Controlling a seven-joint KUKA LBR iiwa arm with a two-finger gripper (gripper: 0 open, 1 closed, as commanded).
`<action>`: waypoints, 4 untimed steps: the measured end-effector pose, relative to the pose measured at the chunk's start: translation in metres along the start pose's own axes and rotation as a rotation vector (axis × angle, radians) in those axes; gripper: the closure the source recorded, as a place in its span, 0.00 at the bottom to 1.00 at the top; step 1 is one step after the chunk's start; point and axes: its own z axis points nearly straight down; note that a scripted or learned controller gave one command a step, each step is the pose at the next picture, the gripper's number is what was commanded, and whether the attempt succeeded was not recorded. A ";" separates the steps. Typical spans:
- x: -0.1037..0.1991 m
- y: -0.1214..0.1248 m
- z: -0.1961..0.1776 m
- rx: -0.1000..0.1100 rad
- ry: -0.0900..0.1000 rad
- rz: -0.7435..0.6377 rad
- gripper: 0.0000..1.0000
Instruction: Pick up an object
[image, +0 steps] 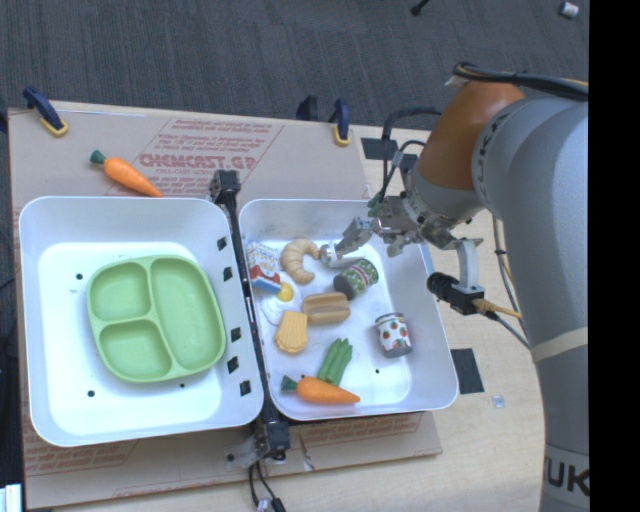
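A: Several toys are crowding the right bin (425, 385), and we are watching the gripper (352, 240) hanging over its far end, just above the dark can (357, 276) and near the croissant (298, 258). We are judging the can to be the likeliest target, though any object would satisfy the task.

B: We are seeing the two fingers standing apart, with nothing between them. The can is lying tilted on its side, touching the hot dog (326, 308).

A: We are expecting a rounded can to roll as the fingers are closing, so it may squirt out.

B: We are also flagging the crowding: one finger may be landing on the croissant or the hot dog, blocking the descent or pinching two items badly.

A: The bin wall is lying close behind, so a sideways shove may be jamming the can there.
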 end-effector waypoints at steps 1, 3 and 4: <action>0.072 -0.015 -0.086 -0.006 0.001 0.001 0.00; 0.012 0.034 -0.218 -0.007 -0.002 0.004 0.00; -0.006 0.009 -0.074 -0.001 0.001 0.003 0.00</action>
